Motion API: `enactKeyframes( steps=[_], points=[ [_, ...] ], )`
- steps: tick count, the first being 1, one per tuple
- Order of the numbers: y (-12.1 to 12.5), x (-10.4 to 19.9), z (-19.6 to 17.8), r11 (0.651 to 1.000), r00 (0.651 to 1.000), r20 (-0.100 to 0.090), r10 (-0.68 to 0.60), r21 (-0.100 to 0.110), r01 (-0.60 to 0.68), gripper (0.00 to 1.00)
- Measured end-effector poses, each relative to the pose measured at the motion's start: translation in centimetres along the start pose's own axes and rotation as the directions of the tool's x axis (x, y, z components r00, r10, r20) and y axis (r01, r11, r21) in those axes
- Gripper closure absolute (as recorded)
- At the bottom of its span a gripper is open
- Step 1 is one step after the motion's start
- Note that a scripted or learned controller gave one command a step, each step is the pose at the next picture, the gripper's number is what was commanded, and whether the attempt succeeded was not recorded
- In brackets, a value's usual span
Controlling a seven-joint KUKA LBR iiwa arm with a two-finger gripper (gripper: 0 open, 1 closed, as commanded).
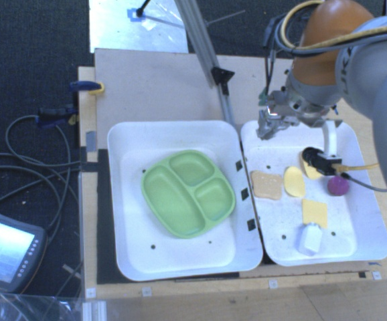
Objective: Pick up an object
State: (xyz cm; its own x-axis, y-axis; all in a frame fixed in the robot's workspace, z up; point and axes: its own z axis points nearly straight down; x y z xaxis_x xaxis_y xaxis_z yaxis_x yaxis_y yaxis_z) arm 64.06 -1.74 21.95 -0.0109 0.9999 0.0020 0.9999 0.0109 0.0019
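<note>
In the right bin lie a tan toast slice, a yellow oval piece, a yellow square slice, a purple round piece and a small white block. My gripper hangs over the bin's back left corner, above and behind the toast slice, apart from every item. I see nothing held in it.
The left bin holds a green divided plate. A metal pole slants down to the bench behind the bins. The grey arm with its orange band reaches in over the right bin's back edge.
</note>
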Motion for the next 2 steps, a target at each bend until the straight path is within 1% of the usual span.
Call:
enactKeyframes(
  steps=[1, 2],
  points=[
    [1.3, 5.4, -1.4, 1.000, 1.000, -0.001, -0.001, -0.003, 0.001, 1.00],
    [1.9, 11.2, -2.2, 1.000, 1.000, -0.002, -0.001, -0.002, 0.001, 1.00]
  ],
)
